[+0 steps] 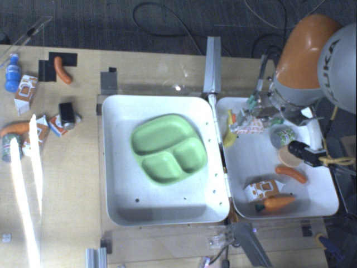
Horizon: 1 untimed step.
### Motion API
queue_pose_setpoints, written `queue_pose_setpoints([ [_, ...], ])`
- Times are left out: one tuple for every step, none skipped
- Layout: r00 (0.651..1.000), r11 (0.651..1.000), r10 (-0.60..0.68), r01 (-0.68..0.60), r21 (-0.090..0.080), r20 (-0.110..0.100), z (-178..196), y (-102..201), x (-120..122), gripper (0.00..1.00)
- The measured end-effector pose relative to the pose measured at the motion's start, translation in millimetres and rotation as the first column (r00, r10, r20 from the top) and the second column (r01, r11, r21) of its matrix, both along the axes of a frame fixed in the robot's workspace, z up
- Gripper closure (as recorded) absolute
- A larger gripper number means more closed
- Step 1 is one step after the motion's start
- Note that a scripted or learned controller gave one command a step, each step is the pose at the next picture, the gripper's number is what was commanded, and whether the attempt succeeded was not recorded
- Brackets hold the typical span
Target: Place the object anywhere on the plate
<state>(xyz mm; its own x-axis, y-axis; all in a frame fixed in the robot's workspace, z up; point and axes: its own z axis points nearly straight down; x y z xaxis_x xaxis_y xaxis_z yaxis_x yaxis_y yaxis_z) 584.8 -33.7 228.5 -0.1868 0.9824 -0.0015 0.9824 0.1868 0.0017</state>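
Note:
A green divided plate (pixel 167 148) lies in the middle of the left white bin (pixel 117 194). My gripper (pixel 255 110) hangs low over the upper left part of the right bin (pixel 329 202). It is right above a red-and-white patterned pouch (pixel 249 127), and the wrist hides its tip. Whether it touches or holds the pouch cannot be made out. A yellow banana-like piece (pixel 229 133) lies beside the pouch, against the bin's left wall.
The right bin also holds a green-white ball (pixel 283 134), a tan round piece (pixel 287 156), an orange sausage (pixel 292 175), a small carton (pixel 261 190) and a carrot (pixel 277 202). On the bench to the left lie a blue bottle (pixel 12 71), a sausage (pixel 63 71) and other small items.

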Motion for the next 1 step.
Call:
queue_pose_setpoints([
  [0.993,0.993,-0.119,0.119,0.001,-0.002,-36.6,85.2,-9.5,1.0],
])
